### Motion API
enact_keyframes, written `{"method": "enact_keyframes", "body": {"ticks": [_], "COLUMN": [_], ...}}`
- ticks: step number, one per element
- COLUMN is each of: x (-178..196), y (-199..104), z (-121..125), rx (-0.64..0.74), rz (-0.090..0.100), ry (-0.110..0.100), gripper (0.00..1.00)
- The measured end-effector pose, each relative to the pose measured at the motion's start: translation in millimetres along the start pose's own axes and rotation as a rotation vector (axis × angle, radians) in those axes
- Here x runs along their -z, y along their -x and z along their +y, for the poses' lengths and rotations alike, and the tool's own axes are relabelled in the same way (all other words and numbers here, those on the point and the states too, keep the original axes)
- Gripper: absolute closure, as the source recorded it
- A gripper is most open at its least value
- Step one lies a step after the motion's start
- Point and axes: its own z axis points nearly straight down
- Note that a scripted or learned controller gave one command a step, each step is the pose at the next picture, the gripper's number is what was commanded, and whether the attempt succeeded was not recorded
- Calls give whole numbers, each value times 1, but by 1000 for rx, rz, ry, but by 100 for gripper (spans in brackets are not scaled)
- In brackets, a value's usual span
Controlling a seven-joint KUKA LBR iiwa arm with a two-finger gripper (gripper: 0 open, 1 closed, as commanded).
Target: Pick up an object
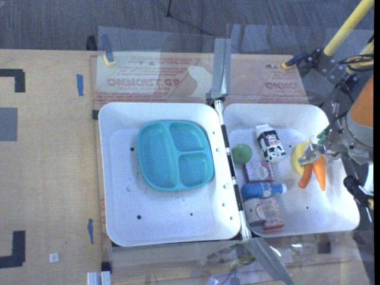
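Observation:
The right bin (314, 215) holds several objects. A green ball (241, 153) lies near its left wall, and a black-and-white carton (270, 144) is beside it. Below them sit a pink box (259, 171), a blue bottle (261, 190) on its side and a reddish packet (265, 211). At the bin's right side are a yellow banana (297, 158) and an orange carrot (313, 174). My gripper (319, 151) hangs low over the banana and carrot, right at their upper ends. Its tips merge with those two objects, so contact is unclear.
The left bin (119, 218) carries a teal divided plate (176, 155). A metal divider (221, 76) rises between the bins at the back. My arm (362, 114) with its orange band enters over the right bin's right wall. A yellow pole (350, 19) slants at the upper right.

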Motion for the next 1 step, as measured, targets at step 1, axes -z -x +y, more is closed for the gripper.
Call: {"method": "enact_keyframes", "body": {"ticks": [1], "x": [106], "y": [-57], "z": [12], "rx": [55], "rz": [0], "ry": [-1], "gripper": [100]}}
